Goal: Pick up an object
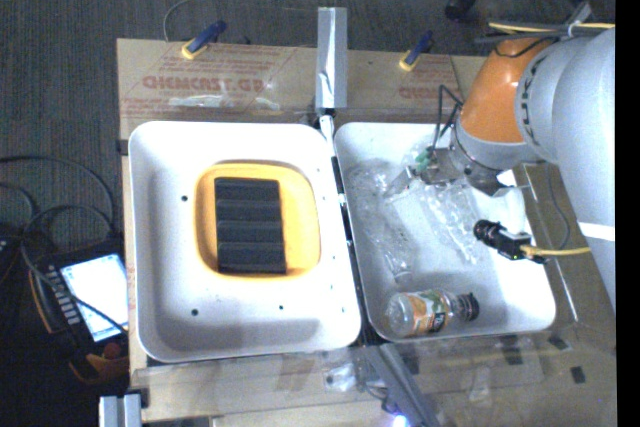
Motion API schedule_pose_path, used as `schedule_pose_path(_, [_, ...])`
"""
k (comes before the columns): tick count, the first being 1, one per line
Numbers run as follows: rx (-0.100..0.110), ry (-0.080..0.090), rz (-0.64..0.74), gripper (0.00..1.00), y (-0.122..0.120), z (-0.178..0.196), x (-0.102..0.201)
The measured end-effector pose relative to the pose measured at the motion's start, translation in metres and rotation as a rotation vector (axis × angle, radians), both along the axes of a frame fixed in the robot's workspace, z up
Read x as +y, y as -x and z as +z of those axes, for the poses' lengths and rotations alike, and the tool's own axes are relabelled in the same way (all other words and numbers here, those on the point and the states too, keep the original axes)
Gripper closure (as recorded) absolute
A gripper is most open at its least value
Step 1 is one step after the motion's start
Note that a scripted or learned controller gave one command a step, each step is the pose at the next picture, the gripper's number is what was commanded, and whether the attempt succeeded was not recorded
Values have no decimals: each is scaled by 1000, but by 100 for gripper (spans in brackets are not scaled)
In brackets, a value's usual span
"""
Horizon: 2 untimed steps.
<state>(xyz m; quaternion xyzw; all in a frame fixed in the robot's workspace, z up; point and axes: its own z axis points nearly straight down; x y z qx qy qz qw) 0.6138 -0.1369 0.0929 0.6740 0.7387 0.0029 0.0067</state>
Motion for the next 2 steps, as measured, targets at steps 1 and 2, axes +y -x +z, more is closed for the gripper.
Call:
schedule_pose_path(1, [13,-3,-24,0,-15,53,-54])
schedule_pose_path(2, [13,-2,-124,0,22,180,-55])
